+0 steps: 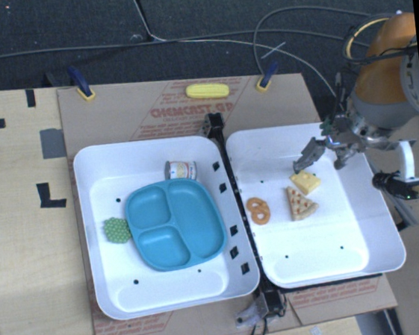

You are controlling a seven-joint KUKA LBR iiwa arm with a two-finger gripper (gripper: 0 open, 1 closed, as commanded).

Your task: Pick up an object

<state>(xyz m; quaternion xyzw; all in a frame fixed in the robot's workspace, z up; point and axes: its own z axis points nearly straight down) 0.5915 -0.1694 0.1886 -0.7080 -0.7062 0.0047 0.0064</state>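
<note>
Cheese wedge point(305, 183), yellow, lies on the floor of the right bin point(370, 253), in its upper middle, untouched by any finger. Just below it rests a triangular pizza slice point(301, 204), the two near or touching at one corner; which cannot be told. A brown pretzel point(258, 210) lies to the left of the slice, apart from it, near the divider between the bins. The gripper point(319, 155) hangs over the right bin's upper right area, above and slightly right of the cheese wedge. Its two fingers are spread apart, one dark finger point(305, 156) angled down-left toward the wedge, with nothing between them. The grey arm with its orange band point(397, 33) enters from the right. The left bin point(94, 213) contains a blue sectioned plate point(177, 225) at its centre, a small tin can point(180, 170) lying just beyond the plate's upper edge, and a green textured object point(116, 230) against the plate's left edge. A yellow banana-shaped object point(207, 90) lies on the cardboard sheet point(128, 112) behind the bins.
</note>
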